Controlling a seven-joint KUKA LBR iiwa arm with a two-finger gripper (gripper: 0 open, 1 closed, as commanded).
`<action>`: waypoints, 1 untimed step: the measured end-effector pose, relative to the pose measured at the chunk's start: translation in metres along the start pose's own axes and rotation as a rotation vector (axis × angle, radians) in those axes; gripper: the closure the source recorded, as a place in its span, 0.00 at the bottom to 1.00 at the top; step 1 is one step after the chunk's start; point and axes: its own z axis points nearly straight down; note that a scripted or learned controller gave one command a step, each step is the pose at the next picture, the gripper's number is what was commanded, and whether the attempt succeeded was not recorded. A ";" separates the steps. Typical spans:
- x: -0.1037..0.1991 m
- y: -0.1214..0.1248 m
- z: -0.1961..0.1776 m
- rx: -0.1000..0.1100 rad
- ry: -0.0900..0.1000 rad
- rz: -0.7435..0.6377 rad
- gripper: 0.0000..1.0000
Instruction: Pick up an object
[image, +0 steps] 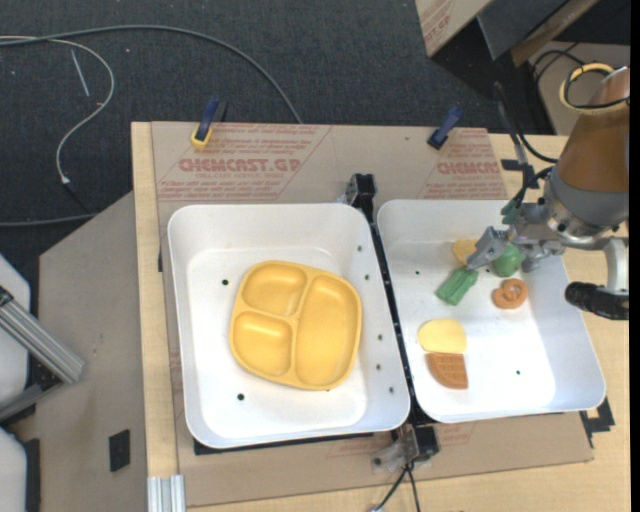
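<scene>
my pincer (497, 250) hangs low over the green toy (458, 287) just below it, nothing lifted yet; its grip i cannot tell.

Setting: robotics lab test bench. Evidence: grey industrial arm with orange band (597, 150) over two shallow white plastic bins (200, 330) set side by side on a brown cardboard sheet (250, 160) printed with red lettering, held down by blue spring clamps (207, 120). Loose white cables (80, 90) trail over dark carpet (300, 50). Aluminium framing rail (35, 335) at left.
</scene>
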 end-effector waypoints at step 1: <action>0.000 0.003 -0.008 -0.014 -0.002 -0.003 0.00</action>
